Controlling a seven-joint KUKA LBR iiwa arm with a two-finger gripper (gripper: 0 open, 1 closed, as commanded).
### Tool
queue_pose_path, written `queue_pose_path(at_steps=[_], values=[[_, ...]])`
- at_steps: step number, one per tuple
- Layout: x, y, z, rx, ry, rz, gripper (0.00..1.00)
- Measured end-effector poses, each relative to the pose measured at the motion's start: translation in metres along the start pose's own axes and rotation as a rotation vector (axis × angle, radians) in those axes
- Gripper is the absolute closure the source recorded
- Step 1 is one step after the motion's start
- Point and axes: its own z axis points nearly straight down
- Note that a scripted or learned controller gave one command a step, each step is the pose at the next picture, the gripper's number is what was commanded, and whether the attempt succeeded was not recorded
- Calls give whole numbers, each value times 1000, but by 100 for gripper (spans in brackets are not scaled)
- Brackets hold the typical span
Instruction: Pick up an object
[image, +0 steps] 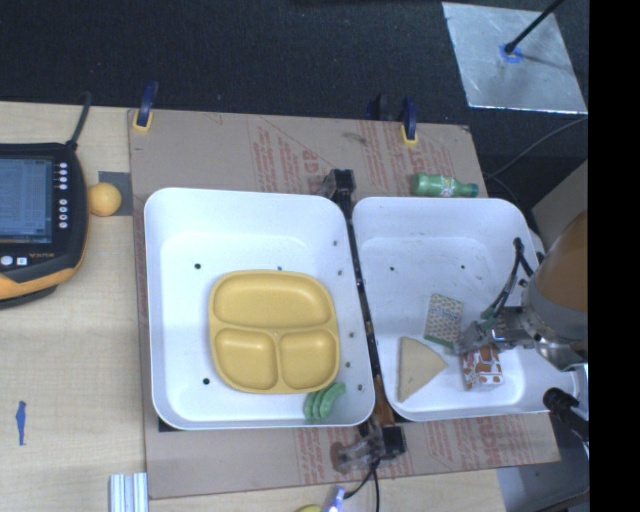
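Observation:
My gripper (480, 345) is low over the right part of the right bin (440, 225), coming in from the right edge. Directly below and touching it in the image lies a small red and white packet (484, 370). A grey patterned packet (443, 318) lies just to the left of the gripper. A tan wedge-shaped piece (416, 366) rests near the bin's front left. In the left bin (180, 240) sit a yellow divided plate (273, 329) and a small green object (323, 401) at the front rim.
A green bottle (444, 185) lies on the cardboard behind the right bin. At the left edge of the bench are a pendant controller (35, 220) and a yellow ball (104, 198). Clamps (341, 183) hold the bins where they meet.

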Motion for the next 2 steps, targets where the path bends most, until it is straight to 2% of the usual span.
queue_pose_path(at_steps=[1, 2], values=[[59, 57, 8, -5, 0, 3, 100], [109, 105, -91, -3, 2, 6, 100]])
